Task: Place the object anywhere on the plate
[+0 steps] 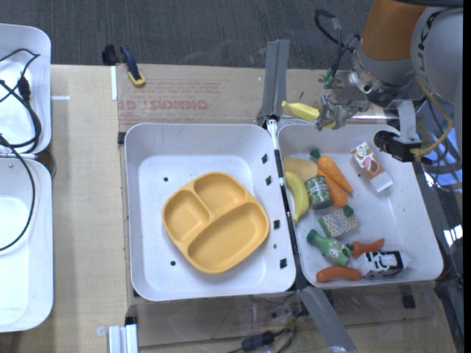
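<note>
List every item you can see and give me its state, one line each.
plate: upright in the left bin, nothing on it
gripper: raised over the right bin's far edge
yellow object: at the gripper's tip, hold unclear
banana: lying flat
carrot: lying flat
green bottle: on its side
small can: tilted

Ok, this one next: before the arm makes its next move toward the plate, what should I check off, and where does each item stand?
1. Object between the gripper fingers: ok, a small yellow object juts out to its left.
2. Grip secure: cannot tell, contact area too small to see.
3. Gripper lifted above the right bin: ok, it sits over the bin's back rim.
4. Plate free to receive: ok, all three compartments bare.
5. Plate position: ok, lying flat in the left bin.
6. Path across the divider between the bins: ok, nothing stands in the way.
</note>
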{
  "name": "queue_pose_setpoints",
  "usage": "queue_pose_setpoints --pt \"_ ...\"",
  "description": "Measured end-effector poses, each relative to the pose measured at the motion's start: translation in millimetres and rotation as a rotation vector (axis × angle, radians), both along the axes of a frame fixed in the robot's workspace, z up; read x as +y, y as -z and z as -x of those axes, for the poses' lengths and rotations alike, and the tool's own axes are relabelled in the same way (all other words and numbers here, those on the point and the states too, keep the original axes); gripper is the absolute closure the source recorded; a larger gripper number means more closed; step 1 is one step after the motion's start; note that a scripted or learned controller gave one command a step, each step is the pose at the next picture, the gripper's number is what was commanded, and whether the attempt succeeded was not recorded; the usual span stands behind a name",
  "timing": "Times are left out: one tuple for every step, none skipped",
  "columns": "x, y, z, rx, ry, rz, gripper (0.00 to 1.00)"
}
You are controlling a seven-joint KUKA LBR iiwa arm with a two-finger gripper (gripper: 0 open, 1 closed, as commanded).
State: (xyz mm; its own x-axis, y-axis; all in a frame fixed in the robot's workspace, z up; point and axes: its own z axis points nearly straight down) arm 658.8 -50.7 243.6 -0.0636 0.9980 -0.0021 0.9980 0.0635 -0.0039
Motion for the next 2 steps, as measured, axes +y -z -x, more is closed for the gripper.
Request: queue_pose_setpoints --pt "45 -16 42 0.000 0.016 -0.001 1.00" --pt "34 46 96 0.002 -0.159 -0.002 1.00"
